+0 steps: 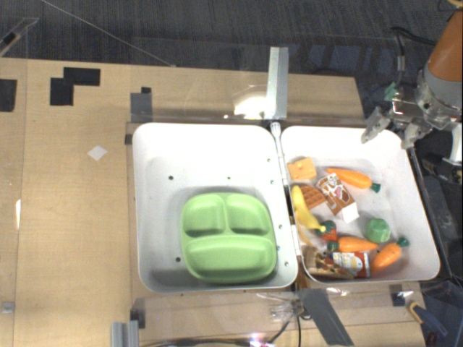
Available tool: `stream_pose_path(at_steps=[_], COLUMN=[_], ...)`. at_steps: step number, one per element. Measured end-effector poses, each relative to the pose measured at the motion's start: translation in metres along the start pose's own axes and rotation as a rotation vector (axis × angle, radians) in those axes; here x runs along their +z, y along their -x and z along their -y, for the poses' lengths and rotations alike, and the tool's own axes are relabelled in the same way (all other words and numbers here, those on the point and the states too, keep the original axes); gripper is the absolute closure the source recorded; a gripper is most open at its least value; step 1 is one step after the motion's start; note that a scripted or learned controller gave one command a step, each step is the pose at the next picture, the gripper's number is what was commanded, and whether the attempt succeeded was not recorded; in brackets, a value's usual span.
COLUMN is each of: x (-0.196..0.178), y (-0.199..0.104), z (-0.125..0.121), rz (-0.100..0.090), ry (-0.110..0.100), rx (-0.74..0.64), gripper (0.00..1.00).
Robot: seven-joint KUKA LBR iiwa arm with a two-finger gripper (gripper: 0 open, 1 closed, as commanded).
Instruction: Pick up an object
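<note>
While toys are lying heaped in right bin [412, 194], nothing is sitting between fingers: you're seeing gripper [391, 130] hanging open and empty over that bin's far right corner. Carrot [352, 178] is lying at heap's far side, waffle [309, 196] and banana [304, 210] just beside divider, second carrot [388, 254] at near right corner. Green plate [228, 235] is resting in left bin [166, 157]. Arm [445, 71] is reaching in from right.
</note>
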State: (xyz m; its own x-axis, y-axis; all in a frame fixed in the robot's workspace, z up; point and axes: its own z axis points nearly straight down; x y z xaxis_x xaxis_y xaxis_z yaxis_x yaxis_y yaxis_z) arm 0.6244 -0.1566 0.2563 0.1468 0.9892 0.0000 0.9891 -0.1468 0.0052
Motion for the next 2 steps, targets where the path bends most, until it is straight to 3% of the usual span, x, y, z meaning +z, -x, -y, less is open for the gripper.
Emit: stream_pose_path(at_steps=[1,2], x=[0.119,0.105], y=[-0.001,-0.036], z=[0.046,0.082], rz=[0.0,-0.001], ry=[-0.001,-0.004], rx=[0.147,0.326], gripper=[0.0,0.0])
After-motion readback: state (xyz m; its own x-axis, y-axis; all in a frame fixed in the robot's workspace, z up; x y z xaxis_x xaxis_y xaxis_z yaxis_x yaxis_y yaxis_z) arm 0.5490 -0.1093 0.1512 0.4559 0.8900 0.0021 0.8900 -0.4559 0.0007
